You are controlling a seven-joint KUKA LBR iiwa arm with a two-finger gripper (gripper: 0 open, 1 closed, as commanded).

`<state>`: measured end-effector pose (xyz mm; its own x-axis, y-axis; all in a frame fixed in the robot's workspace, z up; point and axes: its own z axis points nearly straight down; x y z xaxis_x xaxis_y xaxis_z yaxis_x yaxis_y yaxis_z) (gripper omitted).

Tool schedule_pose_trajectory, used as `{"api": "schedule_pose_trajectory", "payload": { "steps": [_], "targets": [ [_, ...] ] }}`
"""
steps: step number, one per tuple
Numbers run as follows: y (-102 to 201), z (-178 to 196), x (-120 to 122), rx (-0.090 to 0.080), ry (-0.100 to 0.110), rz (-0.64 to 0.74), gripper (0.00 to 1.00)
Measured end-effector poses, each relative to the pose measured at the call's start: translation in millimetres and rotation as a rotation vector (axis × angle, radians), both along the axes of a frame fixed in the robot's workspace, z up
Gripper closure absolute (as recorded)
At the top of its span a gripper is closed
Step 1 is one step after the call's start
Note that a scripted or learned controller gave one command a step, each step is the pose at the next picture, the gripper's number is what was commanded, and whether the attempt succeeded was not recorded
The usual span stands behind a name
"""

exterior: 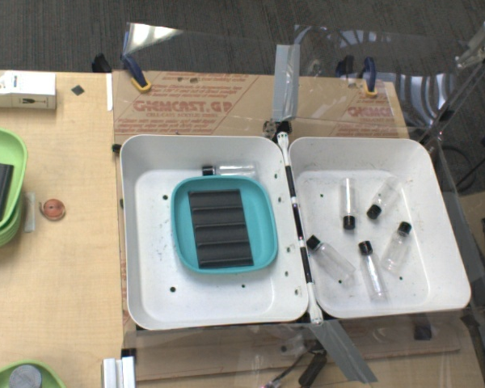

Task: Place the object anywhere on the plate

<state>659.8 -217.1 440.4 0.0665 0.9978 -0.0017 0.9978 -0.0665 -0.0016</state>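
Note:
A teal plate [263,217] with a dark ribbed insert [220,226] lies in the left white bin [145,241]. Just behind the plate, on the bin floor, lies one clear vial with a black cap [226,170]. Several more clear vials with black caps are scattered in the right white bin [436,217], among them one upright-looking tube [347,204], one near the bin's left wall [327,253] and one at the right [398,242].
A green tray [4,188] holding a dark block sits at the left edge of the wooden bench. A small red disc [53,209] lies beside it. A white box [20,91] rests at the back left. Cardboard and clamps line the back edge.

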Motion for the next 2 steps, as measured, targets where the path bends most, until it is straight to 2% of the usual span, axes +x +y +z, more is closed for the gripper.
{"api": "schedule_pose_trajectory", "payload": {
  "steps": [2],
  "targets": [
    [0.0,0.0,0.0,0.000,0.000,0.000,0.00]
  ]
}}
